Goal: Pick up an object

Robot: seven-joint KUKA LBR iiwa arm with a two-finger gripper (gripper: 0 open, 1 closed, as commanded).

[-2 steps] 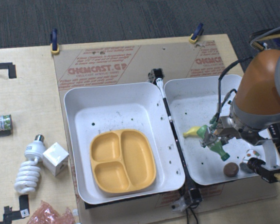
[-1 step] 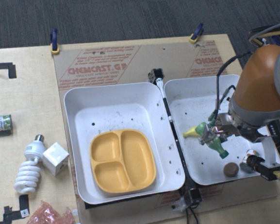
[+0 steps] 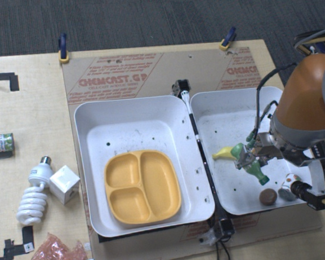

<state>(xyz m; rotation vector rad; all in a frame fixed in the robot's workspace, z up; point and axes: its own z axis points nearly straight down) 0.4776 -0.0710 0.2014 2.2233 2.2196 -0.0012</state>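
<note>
Apparently gripper sits over green bottle — finger state unreadable — crowding banana risks a glancing miss.

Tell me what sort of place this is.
Probably a robotics lab test bench: a robot arm reaches over two white bins, one holding a yellow divided tray, on a board fixed with clamps.

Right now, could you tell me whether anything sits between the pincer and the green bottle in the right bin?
Nothing visible does. The pincer is already at the green bottle, with the yellow banana lying just beside it on the left.
</note>
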